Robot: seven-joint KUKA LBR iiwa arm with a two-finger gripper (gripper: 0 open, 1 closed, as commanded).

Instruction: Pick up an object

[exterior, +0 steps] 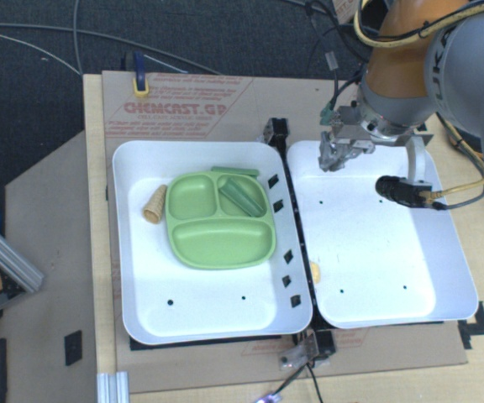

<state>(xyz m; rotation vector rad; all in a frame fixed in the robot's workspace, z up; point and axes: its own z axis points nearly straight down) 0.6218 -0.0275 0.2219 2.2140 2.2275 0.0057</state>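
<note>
Gripper (336,159): upper centre-right, I cannot tell its state. Green plate (218,222), cone (154,204) in left bin. My risk: descent here catches nothing.

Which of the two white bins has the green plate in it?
The left bin: it holds the green plate. The gripper is over the right bin.
</note>
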